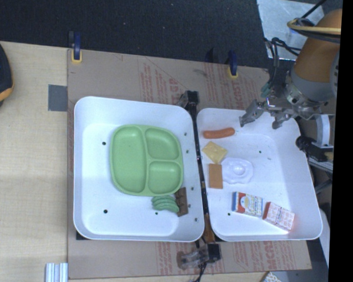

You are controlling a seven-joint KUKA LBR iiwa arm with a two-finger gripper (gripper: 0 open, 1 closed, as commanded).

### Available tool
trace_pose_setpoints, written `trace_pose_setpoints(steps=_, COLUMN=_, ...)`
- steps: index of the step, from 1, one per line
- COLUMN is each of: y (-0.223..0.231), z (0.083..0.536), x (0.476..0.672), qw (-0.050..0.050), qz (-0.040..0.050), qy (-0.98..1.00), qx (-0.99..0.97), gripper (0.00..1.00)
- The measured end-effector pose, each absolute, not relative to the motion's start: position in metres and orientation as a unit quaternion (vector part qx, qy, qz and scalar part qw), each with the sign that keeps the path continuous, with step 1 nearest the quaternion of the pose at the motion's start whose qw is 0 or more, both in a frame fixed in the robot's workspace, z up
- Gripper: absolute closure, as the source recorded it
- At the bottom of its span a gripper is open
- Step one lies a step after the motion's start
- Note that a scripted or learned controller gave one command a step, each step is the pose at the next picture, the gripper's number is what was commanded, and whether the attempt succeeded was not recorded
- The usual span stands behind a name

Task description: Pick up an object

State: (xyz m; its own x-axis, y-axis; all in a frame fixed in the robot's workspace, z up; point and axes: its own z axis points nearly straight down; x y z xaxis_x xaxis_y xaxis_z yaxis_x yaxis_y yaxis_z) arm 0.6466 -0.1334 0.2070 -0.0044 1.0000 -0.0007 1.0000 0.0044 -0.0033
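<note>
I'm looking at a robotics lab: two white bins (pixel 81 162) clamped onto taped cardboard (pixel 139 68) on a wooden counter (pixel 21 176), toy food inside, with the grey-and-orange arm (pixel 316 56) reaching in.

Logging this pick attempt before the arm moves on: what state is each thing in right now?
gripper: open, above the right bin's far edge, holding nothing
sausage: lying flat in the right bin
fried egg: flat, untouched
two small cartons: lying on their sides
green divided plate: right side up in the left bin
</note>
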Motion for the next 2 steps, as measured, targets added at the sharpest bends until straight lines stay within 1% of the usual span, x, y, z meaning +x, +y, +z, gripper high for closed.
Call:
trace_pose_setpoints(steps=1, y=-0.097, z=0.156, x=0.618, qw=0.004, qz=0.0033, qy=-0.71, qx=-0.704, gripper=0.0)
trace_pose_setpoints(steps=2, y=-0.112, z=0.098, x=0.531, qw=0.007, qz=0.0054, qy=-0.707, qx=-0.707, gripper=0.0)
